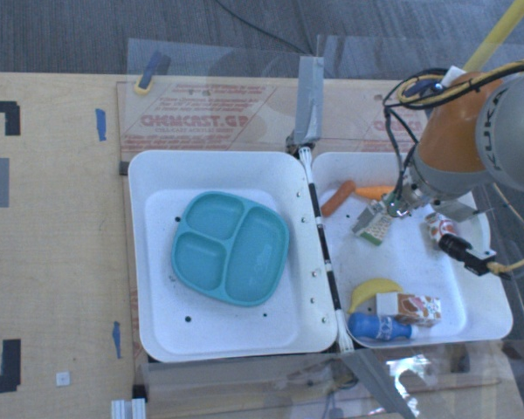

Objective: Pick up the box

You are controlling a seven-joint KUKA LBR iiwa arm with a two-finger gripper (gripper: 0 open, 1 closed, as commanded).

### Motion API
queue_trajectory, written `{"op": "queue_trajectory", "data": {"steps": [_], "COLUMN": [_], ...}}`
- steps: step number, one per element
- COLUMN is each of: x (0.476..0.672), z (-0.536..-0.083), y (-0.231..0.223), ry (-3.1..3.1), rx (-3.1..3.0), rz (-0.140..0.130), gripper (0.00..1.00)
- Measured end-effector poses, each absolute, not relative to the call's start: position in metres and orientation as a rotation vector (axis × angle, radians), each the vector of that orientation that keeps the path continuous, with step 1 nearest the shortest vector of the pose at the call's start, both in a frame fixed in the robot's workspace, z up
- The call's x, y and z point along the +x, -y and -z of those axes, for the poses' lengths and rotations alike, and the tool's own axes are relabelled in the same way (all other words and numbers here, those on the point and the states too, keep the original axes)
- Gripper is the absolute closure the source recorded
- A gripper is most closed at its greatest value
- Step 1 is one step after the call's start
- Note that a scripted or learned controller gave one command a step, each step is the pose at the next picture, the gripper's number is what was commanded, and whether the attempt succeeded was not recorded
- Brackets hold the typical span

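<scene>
A small grey-green box [373, 226] hangs tilted in the upper part of the right bin [498, 321]. Its upper right corner sits between the fingers of my gripper [392, 206], which is shut on it. The grey arm with its orange band [454, 138] comes in from the right above the bin. A second box, a white and brown carton [409, 307], lies flat near the bin's front.
An orange carrot [339, 196] lies just left of the gripper. A small can [439, 227] sits to its right. A yellow banana [373, 290] and a blue bottle [380, 328] lie by the carton. The left bin [157, 234] holds a teal divided plate [230, 247].
</scene>
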State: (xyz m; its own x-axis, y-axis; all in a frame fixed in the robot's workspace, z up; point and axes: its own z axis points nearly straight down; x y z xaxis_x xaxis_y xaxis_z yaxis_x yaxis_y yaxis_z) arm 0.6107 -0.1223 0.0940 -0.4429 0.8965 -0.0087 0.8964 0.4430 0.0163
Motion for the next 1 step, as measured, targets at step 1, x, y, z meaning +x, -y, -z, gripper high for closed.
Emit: {"op": "queue_trajectory", "data": {"steps": [1], "x": [0.5958], "z": [-0.0959], "y": [0.1112], "ry": [-2.539], "rx": [1.808], "rz": [-0.016], "gripper": [0.00]}}
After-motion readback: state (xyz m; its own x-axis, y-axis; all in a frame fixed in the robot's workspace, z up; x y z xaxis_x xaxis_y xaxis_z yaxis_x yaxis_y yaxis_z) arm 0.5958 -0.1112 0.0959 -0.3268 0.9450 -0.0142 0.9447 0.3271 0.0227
